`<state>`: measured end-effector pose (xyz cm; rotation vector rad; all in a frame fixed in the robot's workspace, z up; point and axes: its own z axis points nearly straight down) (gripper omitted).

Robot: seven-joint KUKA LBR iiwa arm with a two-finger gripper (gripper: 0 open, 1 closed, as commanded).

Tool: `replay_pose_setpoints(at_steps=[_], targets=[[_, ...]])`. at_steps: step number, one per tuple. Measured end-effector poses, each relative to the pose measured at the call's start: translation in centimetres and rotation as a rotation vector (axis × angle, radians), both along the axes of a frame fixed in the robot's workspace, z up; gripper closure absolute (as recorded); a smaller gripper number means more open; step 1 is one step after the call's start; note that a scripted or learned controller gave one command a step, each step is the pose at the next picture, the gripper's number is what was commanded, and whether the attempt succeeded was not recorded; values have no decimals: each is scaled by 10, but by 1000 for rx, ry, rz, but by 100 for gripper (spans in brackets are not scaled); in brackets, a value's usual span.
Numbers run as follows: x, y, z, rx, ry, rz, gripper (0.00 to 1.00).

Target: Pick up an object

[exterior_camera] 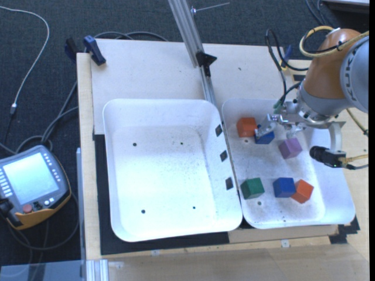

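Observation:
The arm reaches in from the right, and its gripper (279, 123) hangs over the upper part of the right bin (328, 212). A dark blue block (265, 137) lies just below and left of the gripper tip, partly under it. An orange block (246, 126) sits to the left of that, and a purple block (290, 148) lies just below the gripper. Lower in the same bin are a green block (253, 188), a blue block (284, 187) and an orange-red block (303, 191).
The left bin (111, 122) stands beside the right one, with black clips along the shared wall. An aluminium post (186, 25) rises behind the bins. Cables hang by the arm at right. A teach pendant (29, 183) lies on the floor at left.

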<state>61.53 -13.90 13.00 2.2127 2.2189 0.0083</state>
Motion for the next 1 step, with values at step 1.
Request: replay_pose_setpoints(at_steps=[1], targets=[[50,21,-17,-1,-4,-6,0]])
